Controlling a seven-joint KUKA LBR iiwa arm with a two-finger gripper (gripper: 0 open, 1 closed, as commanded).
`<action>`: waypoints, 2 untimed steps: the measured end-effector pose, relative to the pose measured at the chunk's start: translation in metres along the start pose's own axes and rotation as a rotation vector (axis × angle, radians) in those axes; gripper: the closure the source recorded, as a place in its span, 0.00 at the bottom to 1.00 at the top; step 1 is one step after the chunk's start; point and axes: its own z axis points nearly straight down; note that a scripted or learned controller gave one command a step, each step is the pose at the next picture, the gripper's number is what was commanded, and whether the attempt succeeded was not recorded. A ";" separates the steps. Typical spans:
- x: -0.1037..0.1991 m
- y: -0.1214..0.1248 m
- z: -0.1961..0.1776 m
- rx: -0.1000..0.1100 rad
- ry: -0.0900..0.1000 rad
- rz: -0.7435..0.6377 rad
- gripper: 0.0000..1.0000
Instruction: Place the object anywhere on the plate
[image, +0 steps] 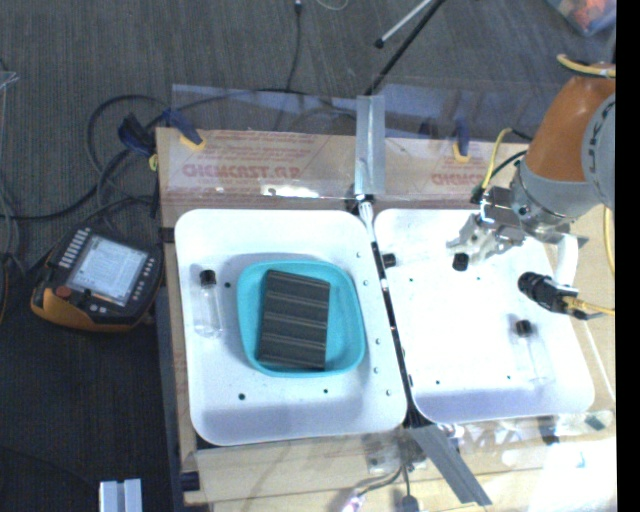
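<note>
Dark ribbed block (294, 319) lies flat on the blue plate (348, 335) in the left bin (200, 400), its long axis running near-to-far. We see the arm reaching in over the right bin (480, 385), gripper (478, 238) low above its far side.

A ridged block (294, 319) is set on the plate (345, 345) in the left bin (290, 415); a vial (207, 300) lies just left of the plate. The gripper (475, 240) is positioned over the right bin (480, 390).
</note>
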 end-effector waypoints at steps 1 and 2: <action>0.000 0.000 0.000 -0.001 0.000 0.000 0.00; -0.054 -0.057 -0.120 -0.002 0.002 0.206 0.00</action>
